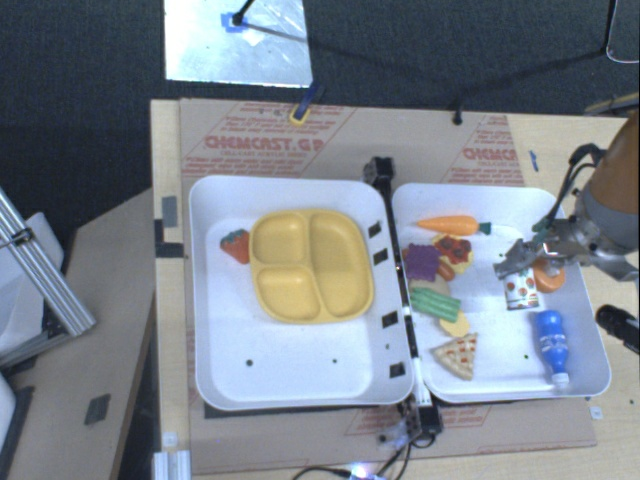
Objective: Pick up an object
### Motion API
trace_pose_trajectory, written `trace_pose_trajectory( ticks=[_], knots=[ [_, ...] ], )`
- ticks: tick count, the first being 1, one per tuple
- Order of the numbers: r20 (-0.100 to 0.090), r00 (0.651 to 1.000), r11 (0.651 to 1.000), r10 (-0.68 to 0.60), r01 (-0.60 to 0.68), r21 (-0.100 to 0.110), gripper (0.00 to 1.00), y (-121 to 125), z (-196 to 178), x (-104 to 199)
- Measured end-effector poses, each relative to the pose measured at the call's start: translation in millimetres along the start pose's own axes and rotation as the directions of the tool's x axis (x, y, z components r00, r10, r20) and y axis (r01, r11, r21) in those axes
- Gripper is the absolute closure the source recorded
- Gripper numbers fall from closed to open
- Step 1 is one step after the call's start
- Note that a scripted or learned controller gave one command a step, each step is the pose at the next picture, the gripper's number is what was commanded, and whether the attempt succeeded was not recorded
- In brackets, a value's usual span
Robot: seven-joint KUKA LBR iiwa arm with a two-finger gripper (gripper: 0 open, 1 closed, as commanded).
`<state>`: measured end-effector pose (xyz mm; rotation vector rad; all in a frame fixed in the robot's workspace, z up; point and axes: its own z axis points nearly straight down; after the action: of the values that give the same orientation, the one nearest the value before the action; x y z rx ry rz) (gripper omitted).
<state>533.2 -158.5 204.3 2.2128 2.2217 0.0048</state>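
one end effector (522, 260) low over the right bin (590, 368), just above a small can (521, 290) (finger gap unreadable)

The arm (612, 193) is grey, rounded and thick, with an orange band above the wrist; thin black cables loop along its upper side toward the wrist; the gripper (520, 261) is a compact block of grey and dull silver metal; its end parts are small, angular and dark-edged.

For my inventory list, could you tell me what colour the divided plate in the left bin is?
The divided plate is yellow, seen clearly in the camera view.
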Motion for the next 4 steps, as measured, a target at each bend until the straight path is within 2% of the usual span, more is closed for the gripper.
trace_pose_trajectory(
  ticks=[1,2,3,4],
  knots=[
    [-0.001,1.000,1.000,0.000,0.000,0.002,1.00,1,-21,0],
    [-0.003,1.000,1.000,-0.005,0.005,0.002,1.00,25,-31,48],
    [-0.004,1.000,1.000,-0.005,0.005,0.006,1.00,38,-13,94],
    [-0.003,1.000,1.000,-0.003,0.003,0.005,1.00,37,-21,114]
  ],
)
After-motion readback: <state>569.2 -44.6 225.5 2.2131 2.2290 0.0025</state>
